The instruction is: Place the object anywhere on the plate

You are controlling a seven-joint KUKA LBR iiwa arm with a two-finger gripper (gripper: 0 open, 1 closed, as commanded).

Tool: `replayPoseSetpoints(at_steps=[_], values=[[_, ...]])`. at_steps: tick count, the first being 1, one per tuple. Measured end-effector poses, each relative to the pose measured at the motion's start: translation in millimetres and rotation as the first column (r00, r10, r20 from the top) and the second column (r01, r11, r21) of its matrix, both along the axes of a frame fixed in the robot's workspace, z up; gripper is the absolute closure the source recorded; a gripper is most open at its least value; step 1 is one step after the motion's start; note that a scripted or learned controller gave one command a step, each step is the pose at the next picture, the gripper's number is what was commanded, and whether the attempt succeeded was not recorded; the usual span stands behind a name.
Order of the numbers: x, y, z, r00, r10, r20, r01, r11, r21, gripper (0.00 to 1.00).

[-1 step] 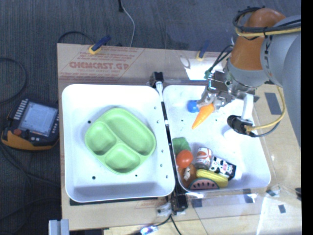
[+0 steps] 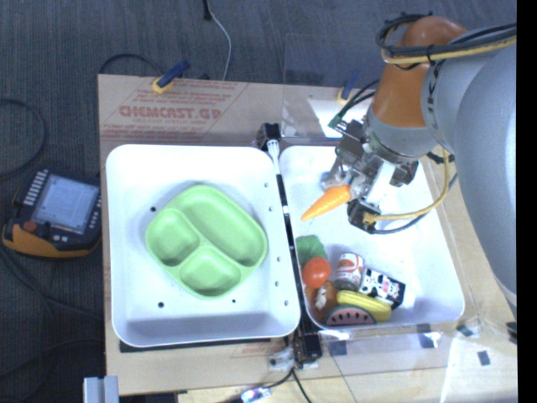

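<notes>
One carrot (image 2: 326,201) seems pinched by the gripper (image 2: 351,193), fingertips partly hidden.

Bench (image 2: 243,112) w/ 2 bins (image 2: 134,309).

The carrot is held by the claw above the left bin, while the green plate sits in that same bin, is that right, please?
Not quite. The camera view shows the carrot at the claw over the right bin, not the left. The green plate does sit in the left bin.
</notes>
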State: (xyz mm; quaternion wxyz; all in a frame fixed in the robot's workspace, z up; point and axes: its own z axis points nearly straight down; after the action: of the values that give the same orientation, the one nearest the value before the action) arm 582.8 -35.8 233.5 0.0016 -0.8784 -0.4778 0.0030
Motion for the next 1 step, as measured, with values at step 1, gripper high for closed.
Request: replayPoseSetpoints(at_steps=[1], values=[[-1.8, 89.9, 2.5, 0.997, 0.073, 0.0, -0.073, 0.997, 0.0, 1.0]])
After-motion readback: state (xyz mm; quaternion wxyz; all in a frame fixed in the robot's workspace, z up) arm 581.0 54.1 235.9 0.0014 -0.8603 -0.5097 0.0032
